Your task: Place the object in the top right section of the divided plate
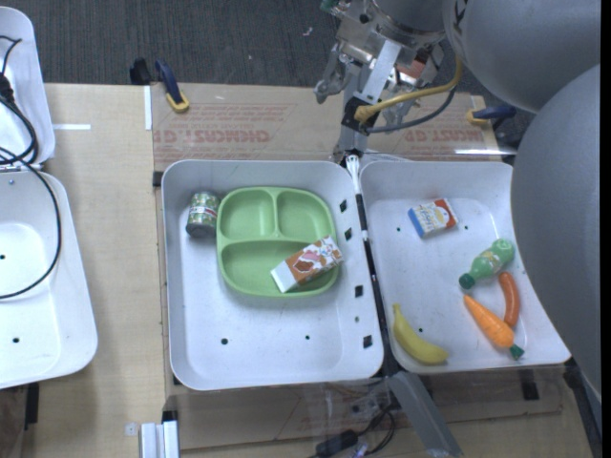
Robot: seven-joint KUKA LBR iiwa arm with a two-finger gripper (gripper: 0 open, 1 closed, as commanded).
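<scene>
You see the small brown-and-white carton (307, 263) lying tilted in the bottom section of the green divided plate (250, 221), at its 5 o'clock, touching the rim. The plate's top right section (305, 213) sits at 1 o'clock. A small can (201, 214) stands just beside the plate at 9 o'clock, in the left bin (177, 294). The pincer (344, 89) hangs beyond the bins at 12 o'clock; you cannot tell its state. A banana (417, 340) and carrot (492, 324) lie in the right bin (444, 280).
</scene>
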